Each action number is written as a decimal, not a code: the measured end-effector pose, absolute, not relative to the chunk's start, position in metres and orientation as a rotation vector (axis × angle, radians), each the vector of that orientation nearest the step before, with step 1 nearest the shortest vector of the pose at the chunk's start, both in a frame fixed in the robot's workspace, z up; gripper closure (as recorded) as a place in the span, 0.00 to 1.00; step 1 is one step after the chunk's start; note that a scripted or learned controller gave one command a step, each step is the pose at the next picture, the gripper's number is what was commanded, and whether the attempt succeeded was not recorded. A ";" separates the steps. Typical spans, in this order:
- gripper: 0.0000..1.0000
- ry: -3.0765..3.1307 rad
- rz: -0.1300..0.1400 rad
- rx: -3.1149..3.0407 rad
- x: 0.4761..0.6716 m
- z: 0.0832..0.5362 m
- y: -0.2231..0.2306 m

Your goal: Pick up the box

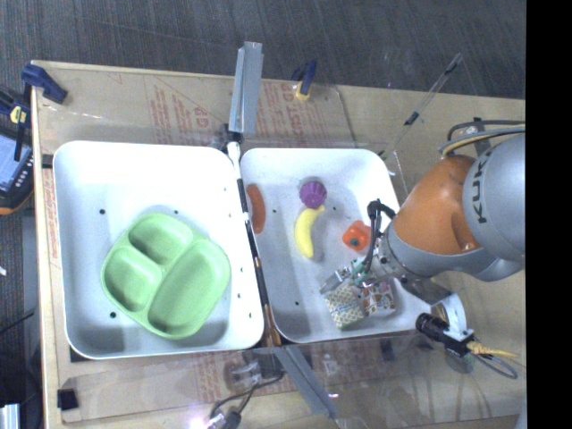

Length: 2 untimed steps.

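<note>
Green tray in left bin.

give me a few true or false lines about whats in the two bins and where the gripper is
1. The green three-compartment plastic tray lies in the left white bin. True.
2. The yellow toy banana lies in the left bin. False: it lies in the right white bin, below the small purple round toy.
3. The gripper is over the patterned cardboard box near the right bin's front edge. True.
4. The box is lifted clear of the bin. False: it rests on the bin floor.
5. The small orange block lies in the tray. False: it is in the right bin, right of the banana.
</note>
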<state>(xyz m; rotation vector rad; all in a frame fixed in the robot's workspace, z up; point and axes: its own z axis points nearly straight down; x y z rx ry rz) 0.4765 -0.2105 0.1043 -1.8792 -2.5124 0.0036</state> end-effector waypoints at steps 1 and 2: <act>1.00 -2.570 0.000 -1.806 0.478 0.238 -0.098; 1.00 -2.607 0.001 -1.752 0.488 0.264 0.016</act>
